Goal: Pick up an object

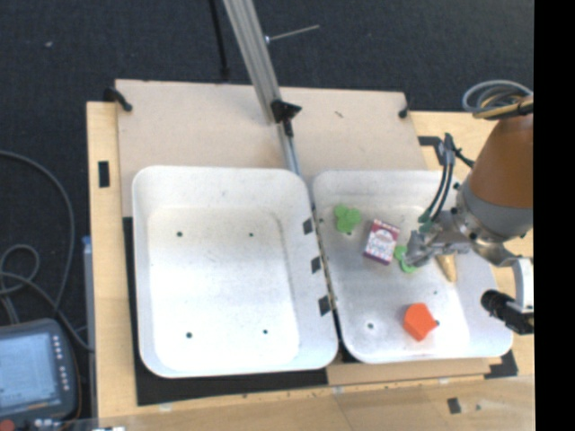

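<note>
The fingers of the gripper hang low inside the right bin, close to its right side, and we cannot tell if they are spread or pressed together, because they are small and dark from this height. Just at their tips lies a small green object; it seems to touch them, but we cannot see it between them. Directly left of this object, almost touching it, lies a small box in pink and white, a little tilted. Further to the left, near the wall that the two bins share, is a second green piece. An orange block rests near the front of the same bin, well apart from the fingers. Beside the gripper, on its right, a small yellowish thing is seen, but we cannot say what it is.

The arm comes in from the right, with its orange band above the grey wrist and cables running along it.

The left bin is white, with some small dark dots on its floor. Both bins stand on a light wooden surface, with a black mat under their front edges. A metal pole rises at a slant from the back of the surface. Around it the floor is dark carpet, with cables on the left and a handheld control unit with a screen in the lower left corner.
</note>
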You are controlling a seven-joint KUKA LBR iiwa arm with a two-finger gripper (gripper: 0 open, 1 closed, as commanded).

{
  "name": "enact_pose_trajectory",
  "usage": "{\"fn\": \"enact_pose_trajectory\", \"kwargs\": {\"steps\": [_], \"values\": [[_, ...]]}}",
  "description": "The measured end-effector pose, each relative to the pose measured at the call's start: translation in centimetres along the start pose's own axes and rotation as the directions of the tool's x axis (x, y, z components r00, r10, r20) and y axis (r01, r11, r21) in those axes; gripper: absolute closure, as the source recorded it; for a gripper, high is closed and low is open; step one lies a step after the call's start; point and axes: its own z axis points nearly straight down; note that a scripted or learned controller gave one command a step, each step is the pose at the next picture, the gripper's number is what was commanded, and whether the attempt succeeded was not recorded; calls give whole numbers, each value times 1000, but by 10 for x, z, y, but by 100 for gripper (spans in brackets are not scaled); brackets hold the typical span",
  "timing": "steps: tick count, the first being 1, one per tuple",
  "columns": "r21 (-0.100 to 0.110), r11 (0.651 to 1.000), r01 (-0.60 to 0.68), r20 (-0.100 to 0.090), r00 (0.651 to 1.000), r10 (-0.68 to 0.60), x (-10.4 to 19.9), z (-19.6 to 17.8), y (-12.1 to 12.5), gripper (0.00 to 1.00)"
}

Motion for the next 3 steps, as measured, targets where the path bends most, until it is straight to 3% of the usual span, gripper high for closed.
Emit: {"fn": "enact_pose_trajectory", "kwargs": {"steps": [3], "values": [[1,1000,6,-4,1000,-6,155,-24,-8,100]]}}
